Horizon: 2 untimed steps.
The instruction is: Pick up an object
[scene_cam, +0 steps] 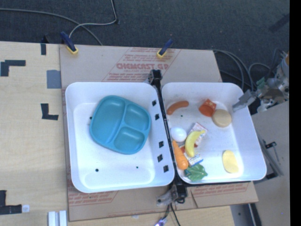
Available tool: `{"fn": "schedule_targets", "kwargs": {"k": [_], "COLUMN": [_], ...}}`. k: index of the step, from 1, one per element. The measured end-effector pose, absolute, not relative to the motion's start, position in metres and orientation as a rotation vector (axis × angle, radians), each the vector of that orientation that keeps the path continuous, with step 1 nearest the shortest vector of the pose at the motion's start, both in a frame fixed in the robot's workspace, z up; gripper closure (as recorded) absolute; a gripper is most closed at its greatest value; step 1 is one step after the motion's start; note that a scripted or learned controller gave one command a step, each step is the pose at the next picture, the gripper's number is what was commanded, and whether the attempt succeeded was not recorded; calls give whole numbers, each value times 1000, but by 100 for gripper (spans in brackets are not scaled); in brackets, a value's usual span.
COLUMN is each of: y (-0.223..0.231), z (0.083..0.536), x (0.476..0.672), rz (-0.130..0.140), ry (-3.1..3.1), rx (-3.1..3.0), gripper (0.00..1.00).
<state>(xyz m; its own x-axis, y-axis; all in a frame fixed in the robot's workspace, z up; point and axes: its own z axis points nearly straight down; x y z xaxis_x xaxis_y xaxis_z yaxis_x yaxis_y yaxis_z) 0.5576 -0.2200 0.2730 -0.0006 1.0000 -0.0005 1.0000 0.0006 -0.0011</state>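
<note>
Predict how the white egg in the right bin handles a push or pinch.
The egg looks round and smooth, so it will probably roll when pushed. It lies close beside the banana and carrot, which may stop it that way. Its curved surface could slip from a pinch.

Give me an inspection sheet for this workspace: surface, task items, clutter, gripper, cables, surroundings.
Surface: two white bins, a food bin and a plate bin, on cardboard.
Job's things: sausage, egg, banana, carrot, bun, lemon.
Clutter: blue plate alone in its bin.
Gripper: gripper at the food bin's rim, near the bun.
Cables: grey cable on the floor; others beside the food bin.
Surroundings: dark carpet, clamps, tape marks on the bench.
</note>
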Motion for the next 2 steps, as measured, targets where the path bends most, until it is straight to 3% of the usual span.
{"fn": "schedule_targets", "kwargs": {"k": [1, 2], "y": [-194, -149], "z": [166, 86], "x": [626, 591], "rz": [3, -1], "ry": [-2221, -2224], "rx": [-2217, -2220], "gripper": [0, 0]}}
